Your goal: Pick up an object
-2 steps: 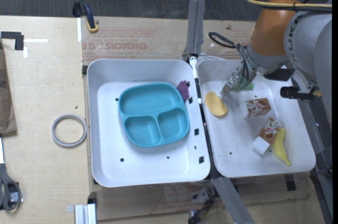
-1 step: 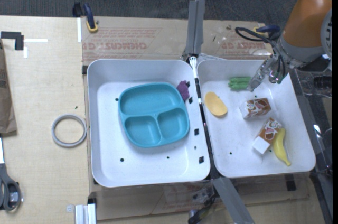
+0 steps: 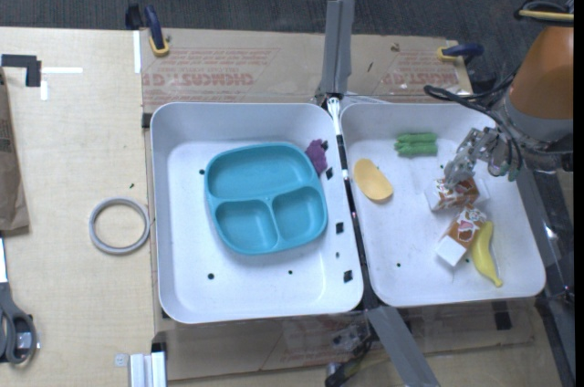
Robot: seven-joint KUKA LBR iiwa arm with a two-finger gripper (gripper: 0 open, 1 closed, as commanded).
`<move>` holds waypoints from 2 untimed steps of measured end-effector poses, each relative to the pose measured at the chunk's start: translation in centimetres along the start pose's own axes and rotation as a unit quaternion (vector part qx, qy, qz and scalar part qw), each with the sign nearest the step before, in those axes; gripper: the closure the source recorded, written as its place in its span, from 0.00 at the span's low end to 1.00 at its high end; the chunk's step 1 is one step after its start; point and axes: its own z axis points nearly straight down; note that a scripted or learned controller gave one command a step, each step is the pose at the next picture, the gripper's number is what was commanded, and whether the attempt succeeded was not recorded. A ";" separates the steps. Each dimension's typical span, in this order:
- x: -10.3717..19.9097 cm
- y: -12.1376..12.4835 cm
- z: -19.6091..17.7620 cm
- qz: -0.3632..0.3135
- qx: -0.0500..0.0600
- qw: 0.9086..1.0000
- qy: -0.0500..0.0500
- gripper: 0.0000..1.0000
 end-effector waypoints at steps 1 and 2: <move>0.0 0.0 0.1 0.000 0.000 1.000 0.000 0.00; -2.2 5.6 0.0 0.006 0.002 1.000 0.010 0.00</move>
